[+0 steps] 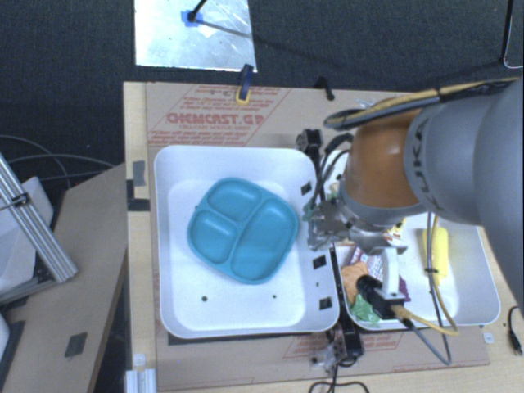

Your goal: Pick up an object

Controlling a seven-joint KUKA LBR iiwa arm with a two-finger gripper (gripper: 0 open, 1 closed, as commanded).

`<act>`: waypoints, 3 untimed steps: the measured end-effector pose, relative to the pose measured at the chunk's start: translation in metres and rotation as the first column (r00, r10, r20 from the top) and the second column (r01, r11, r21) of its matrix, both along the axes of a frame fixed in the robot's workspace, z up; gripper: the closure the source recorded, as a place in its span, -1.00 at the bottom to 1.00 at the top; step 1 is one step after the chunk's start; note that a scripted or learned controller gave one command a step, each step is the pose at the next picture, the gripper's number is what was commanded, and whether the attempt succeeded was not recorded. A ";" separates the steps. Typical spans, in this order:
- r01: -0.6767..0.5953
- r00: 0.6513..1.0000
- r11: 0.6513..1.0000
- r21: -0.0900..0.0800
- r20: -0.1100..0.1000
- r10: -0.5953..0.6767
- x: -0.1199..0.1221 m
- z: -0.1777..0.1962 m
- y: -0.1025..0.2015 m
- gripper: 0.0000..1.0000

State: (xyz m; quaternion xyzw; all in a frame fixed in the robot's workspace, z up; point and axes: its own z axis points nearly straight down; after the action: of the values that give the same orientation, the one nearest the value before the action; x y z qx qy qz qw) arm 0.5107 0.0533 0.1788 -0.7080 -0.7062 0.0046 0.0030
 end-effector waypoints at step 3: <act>-0.007 1.000 1.000 0.002 0.008 0.007 -0.016 0.077 0.026 1.00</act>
State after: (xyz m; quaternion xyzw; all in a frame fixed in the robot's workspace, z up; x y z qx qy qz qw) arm 0.4949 0.0788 0.2560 -0.7054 -0.7088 0.0010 0.0010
